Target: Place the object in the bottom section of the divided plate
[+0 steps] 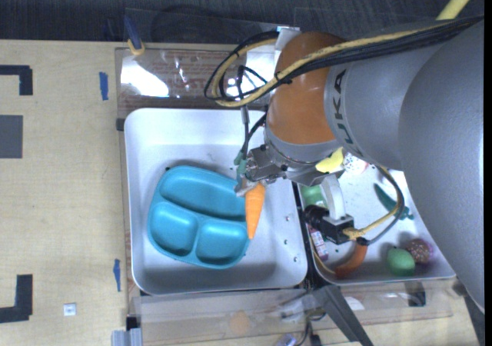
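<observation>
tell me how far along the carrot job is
Done: the carrot looks picked up, hanging from the gripper at the blue plate's right edge. In hand: carrying it over the plate. Left: lowering it into the bottom section and letting go; the plate's sections hold nothing yet.

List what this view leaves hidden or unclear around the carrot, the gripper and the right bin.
- Gripper: wrist covers it, so its grip on the carrot is unclear.
- Blue divided plate: right rim hidden behind the carrot.
- Right bin: mostly under the arm; green toy and purple toy too small to identify.
</observation>
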